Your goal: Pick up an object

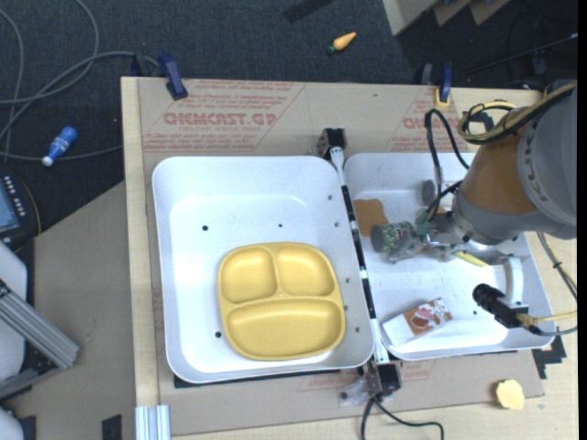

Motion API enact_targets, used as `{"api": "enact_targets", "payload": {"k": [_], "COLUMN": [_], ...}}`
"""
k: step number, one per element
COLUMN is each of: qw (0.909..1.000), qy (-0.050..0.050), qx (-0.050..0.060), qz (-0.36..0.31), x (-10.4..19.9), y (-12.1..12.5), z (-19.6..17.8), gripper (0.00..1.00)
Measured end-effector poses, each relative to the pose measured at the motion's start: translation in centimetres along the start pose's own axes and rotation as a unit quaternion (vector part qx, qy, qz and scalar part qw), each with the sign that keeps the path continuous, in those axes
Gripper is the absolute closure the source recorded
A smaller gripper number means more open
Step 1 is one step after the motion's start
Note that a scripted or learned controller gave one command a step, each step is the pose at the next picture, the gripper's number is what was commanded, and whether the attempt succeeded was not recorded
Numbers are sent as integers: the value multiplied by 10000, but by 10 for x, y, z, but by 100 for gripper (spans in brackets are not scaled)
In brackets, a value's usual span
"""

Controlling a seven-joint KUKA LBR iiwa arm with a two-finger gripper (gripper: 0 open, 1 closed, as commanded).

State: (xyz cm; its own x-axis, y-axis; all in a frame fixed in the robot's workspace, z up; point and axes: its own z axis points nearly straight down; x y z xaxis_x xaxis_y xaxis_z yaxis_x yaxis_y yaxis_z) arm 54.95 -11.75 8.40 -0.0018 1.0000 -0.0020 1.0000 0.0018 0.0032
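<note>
The arm reaches in over the right bin, and the pincer sits low near the bin's left wall, right against a small dark greenish thing. This looks like the grasping step of the pick, with that greenish thing as the likely target. Whether the pincer is open or closed I cannot tell, because the wrist and its fittings cover the tip from above. Nor can I tell whether the thing is gripped or merely touched. If it is gripped, the next move calls for a straight lift clear of the wall between the bins. If not, the pincer needs to close squarely on it first. Just above the greenish thing lies a flat brown piece, and a red-and-white packet lies near the bin's front edge, well apart from the pincer. A small grey thing beside the arm is too blurred to name. The arm hides much of the right bin's far side. The left bin on the desk holds a yellow divided plate.
</note>
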Motion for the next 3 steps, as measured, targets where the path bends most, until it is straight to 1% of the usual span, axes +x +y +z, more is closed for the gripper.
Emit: {"api": "enact_targets", "payload": {"k": [1,2,3], "qw": [10000,10000,10000], "qy": [-5,-3,22], "qx": [-15,0,38], "qz": [-5,-3,-2], "x": [-12,-11,19], "y": [58,56,38], "z": [-1,-11,0], "gripper": [0,100,100]}}
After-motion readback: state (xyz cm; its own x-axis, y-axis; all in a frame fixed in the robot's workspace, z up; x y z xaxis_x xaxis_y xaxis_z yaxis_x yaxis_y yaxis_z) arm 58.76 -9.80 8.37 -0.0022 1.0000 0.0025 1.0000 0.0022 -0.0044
